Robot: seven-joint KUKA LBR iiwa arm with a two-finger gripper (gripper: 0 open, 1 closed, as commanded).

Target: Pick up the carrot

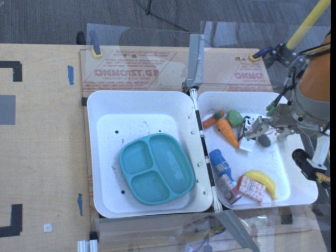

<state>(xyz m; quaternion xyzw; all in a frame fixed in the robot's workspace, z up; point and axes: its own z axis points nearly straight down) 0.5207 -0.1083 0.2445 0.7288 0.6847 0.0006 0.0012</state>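
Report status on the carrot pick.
Gripper low in right bin, just right of carrot. Carrot lying loose, not held. Green toy touching its top end.

Pincer is seen low over the right bin, nothing gripped. Carrot lies just left of it, apart from it. Banana is below it, blue bottle lower-left. Teal tray sits far left.
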